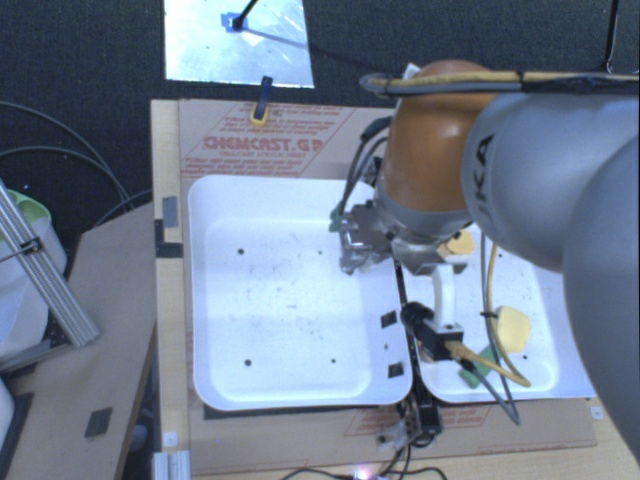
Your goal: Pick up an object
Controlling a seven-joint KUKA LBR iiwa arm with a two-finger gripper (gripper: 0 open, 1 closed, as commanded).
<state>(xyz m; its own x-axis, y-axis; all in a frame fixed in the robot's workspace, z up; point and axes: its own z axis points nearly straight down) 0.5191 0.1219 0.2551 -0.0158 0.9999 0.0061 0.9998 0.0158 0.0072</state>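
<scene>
Left bin (215, 298) sits on cardboard sheet (262, 144). Gripper (352, 250) low over left bin's far right part, near edge next to right bin; how open, and any hold, cannot be told. Arm (540, 148) covers much of right bin (565, 373). In right bin: green item (492, 361) at near side, yellow piece (513, 328) just beside it, second yellow piece (461, 244) farther back, partly hidden by wrist.

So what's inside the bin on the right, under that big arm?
A pale yellow piece and a green thing lie near its front, with another yellow bit farther back. The arm covers much of that bin, so whatever lies beneath it cannot be seen.
</scene>
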